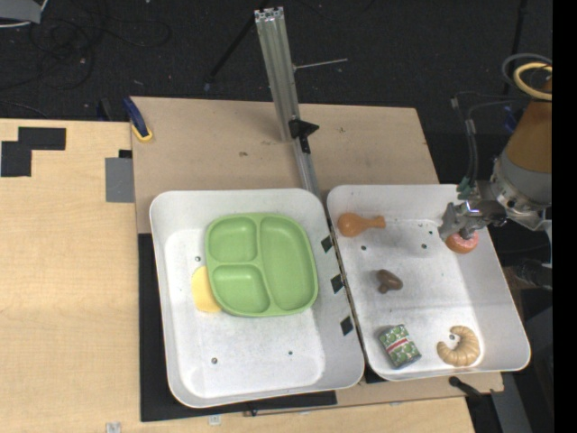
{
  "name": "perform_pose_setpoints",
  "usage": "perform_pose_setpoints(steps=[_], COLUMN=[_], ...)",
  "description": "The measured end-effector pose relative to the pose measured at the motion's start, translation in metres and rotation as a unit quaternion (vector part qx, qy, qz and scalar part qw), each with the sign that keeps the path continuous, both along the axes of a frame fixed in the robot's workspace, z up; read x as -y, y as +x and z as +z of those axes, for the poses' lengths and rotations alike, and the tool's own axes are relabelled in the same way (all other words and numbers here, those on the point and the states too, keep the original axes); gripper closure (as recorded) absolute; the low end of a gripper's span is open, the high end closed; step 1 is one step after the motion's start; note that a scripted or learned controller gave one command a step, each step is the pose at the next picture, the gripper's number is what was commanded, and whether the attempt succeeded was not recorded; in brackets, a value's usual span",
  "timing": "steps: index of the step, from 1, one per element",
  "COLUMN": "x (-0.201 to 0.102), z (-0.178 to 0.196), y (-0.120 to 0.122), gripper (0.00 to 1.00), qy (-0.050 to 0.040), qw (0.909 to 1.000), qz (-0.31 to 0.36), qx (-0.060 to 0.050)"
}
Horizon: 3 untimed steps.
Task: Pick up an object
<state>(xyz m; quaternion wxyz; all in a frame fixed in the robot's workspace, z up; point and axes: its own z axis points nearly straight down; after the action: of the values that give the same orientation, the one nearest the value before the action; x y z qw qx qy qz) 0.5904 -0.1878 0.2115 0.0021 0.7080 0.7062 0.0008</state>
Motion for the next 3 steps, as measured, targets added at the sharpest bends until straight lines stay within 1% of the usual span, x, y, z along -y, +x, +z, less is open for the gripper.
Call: perform_pose_setpoints(steps=[1, 2, 3], x=[0.001, -0.052, -0.114], z=[0.011, 0.019, 0.024], y=[0.000, 0.008, 0.009], gripper=[1.00, 1.00, 1.00], qy=[0.0010, 0.0019, 0.0024], qw=[1.0000, 1.0000, 1.0000], qz=[0.001, 0.004, 0.004], qx=[-0.002, -0.002, -0.004])
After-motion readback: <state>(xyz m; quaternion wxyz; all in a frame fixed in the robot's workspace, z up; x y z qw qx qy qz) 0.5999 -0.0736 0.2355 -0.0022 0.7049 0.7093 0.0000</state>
